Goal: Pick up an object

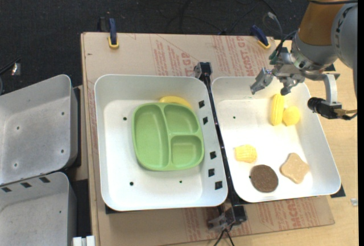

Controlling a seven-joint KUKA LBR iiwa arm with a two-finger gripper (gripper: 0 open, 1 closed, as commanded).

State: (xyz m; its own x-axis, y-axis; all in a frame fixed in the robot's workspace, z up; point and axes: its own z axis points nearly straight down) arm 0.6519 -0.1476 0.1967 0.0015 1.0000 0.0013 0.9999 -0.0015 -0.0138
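The grey two-finger gripper (272, 83) hangs over the far edge of the right shallow white bin (324, 151), with its two fingers spread apart and nothing between them. Just beside it, a little nearer to the camera, lies a long yellow corn-like piece (277, 109), and a small round yellow object (291, 116) touches this piece on its right side. Near the middle of this bin lies a short yellow ridged piece (245, 153). In the near part there is a round dark brown disc (264, 178), and close beside it a tan piece shaped like a slice of toast (294, 168).

The left shallow white bin (111, 125) holds a light green plastic tray with three compartments (168, 136). A yellow thing (175, 101), perhaps a bowl or a lid, is seen behind the far edge of the tray, mostly hidden.
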